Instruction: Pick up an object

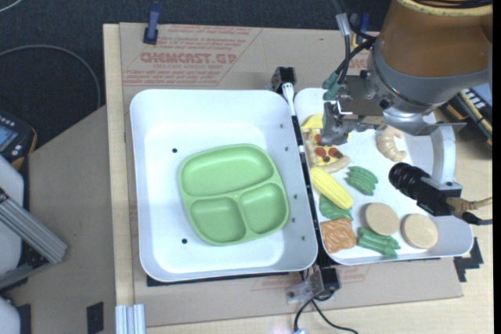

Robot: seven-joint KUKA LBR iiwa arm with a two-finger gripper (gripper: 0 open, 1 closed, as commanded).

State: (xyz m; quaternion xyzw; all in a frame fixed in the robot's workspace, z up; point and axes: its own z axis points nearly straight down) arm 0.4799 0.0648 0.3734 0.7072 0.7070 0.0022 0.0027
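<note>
My gripper [335, 131] hangs over the far left part of the right bin [462, 246], reaching down from the big grey and orange arm. Just below it lies a toy pizza slice [329, 160], and a yellow banana [311, 123] sits to its left. Further toward the front are a corn cob [330, 185], green bean pods [362, 178], an orange piece of toy meat [338, 233], two tan round cookies [381, 219] and a green pod [378, 243]. A cream-coloured piece [389, 143] lies to the gripper's right. I see nothing lifted off the bin floor.
The left bin [149, 168] holds a green divided plate [232, 192]. A black cylinder [415, 184] fixed to the arm juts out over the right bin. Black clips [283, 79] sit where the two bins meet. Cables run along the back.
</note>
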